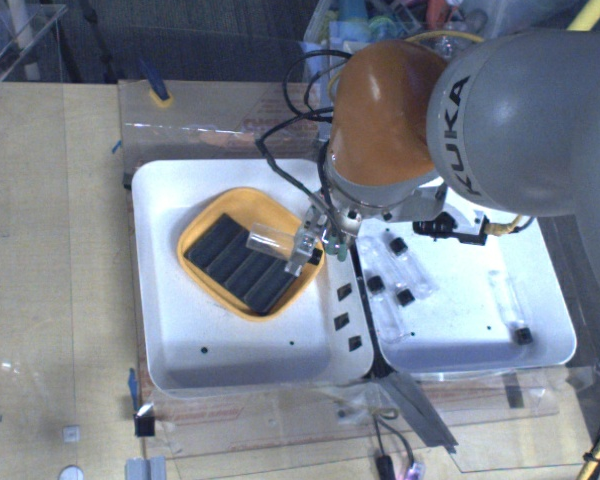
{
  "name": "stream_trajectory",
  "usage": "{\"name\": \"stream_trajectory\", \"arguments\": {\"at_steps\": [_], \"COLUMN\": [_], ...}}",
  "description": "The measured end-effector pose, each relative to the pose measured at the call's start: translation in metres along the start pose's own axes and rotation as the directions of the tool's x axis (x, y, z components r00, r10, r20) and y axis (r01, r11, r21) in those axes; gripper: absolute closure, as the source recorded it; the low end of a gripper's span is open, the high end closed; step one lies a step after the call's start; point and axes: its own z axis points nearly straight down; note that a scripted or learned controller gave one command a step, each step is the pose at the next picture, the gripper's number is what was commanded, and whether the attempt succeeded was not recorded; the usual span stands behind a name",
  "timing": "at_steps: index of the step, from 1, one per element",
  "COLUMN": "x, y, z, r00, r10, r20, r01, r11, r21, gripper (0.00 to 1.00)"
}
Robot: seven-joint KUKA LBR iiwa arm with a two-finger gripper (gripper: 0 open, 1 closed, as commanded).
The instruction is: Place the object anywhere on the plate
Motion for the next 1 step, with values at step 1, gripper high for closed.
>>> {"name": "stream_trajectory", "arguments": {"at_steps": [1], "x": [-0.0005], "y": [-0.0006], "z": [-0.0001], "r00": [1.000], "r10": [0.001], "r20": [0.000], "r01": [-0.001], "r11": [1.000], "r21": [0.000], "gripper": [0.00]}}
